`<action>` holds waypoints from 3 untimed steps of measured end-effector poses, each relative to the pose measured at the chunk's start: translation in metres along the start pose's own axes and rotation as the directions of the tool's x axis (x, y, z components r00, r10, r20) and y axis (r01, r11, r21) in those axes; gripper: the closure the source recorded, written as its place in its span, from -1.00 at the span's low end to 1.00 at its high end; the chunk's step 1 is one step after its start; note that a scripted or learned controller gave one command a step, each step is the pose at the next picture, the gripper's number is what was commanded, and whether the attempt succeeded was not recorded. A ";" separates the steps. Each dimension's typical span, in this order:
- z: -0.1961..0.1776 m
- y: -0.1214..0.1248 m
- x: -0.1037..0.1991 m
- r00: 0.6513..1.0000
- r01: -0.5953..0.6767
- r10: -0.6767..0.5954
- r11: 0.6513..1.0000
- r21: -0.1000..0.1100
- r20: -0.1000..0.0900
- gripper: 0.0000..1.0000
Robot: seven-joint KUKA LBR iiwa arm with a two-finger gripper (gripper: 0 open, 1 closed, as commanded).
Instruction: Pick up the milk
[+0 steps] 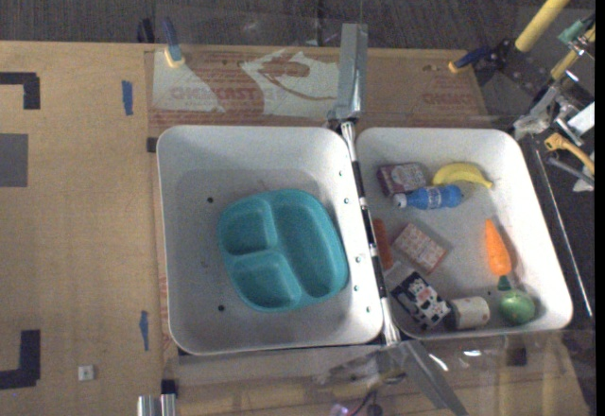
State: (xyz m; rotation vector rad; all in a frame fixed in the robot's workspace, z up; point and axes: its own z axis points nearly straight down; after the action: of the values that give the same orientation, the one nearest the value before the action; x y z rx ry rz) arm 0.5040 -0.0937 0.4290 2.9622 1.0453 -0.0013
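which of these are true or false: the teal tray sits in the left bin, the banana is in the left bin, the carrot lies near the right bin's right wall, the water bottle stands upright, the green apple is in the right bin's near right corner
1. The teal divided tray sits in the left bin. True.
2. The banana is in the left bin. False: it lies in the right bin, near its far wall.
3. The carrot lies near the right bin's right wall. True.
4. The water bottle stands upright. False: it lies on its side, just below the banana.
5. The green apple is in the right bin's near right corner. True.
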 end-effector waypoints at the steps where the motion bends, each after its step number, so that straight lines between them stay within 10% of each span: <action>1: 0.219 -0.035 -0.004 0.958 -0.285 0.285 0.958 0.004 0.002 -1.00; 2: 0.246 -0.027 -0.011 0.900 -0.436 0.436 0.900 0.006 0.005 -1.00; 3: -0.006 0.015 -0.021 0.940 -0.343 0.343 0.940 0.000 0.000 -1.00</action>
State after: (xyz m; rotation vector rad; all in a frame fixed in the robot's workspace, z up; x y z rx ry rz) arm 0.4969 -0.1183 0.4348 3.0986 0.5142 -0.0005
